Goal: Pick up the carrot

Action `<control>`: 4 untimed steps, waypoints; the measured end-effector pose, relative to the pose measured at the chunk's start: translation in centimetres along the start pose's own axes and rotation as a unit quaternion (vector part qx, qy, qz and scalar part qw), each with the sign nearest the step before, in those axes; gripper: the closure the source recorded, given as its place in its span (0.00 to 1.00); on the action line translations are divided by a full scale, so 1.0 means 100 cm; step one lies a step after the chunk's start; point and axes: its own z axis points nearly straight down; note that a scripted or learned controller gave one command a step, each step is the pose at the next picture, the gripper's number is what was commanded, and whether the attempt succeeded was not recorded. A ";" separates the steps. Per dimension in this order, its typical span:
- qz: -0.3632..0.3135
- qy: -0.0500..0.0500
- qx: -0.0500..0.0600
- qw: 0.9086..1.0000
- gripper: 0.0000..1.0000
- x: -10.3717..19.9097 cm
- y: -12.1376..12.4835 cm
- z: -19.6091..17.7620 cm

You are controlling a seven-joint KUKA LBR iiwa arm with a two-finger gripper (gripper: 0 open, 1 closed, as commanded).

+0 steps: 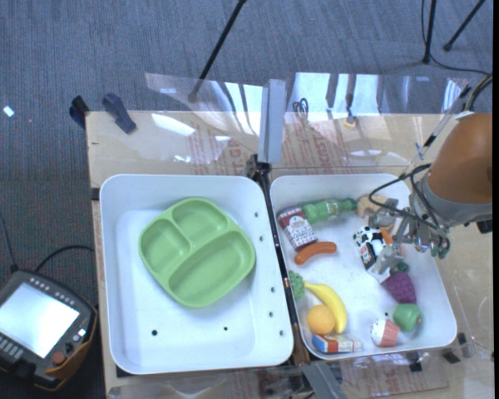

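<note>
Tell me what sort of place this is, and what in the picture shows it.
Probably a robotics lab. A grey arm reaches over two white bins on a bench; toy foods such as a banana lie in the right one, a teach pendant sits on the carpet, and tripod legs stand behind.

The arm (461, 160) is being cut off by the right edge of the view. The gripper (388, 256) is being lost among cables and metal parts, so the set of its fingers cannot be told. A black-and-white toy (368, 241) beneath it is being partly covered, and its kind cannot be made out. The carrot cannot be told apart; only a sliver of orange (387, 235) is being glimpsed beside the gripper.
</note>
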 end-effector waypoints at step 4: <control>0.076 0.020 0.000 0.997 1.00 0.050 0.002 0.006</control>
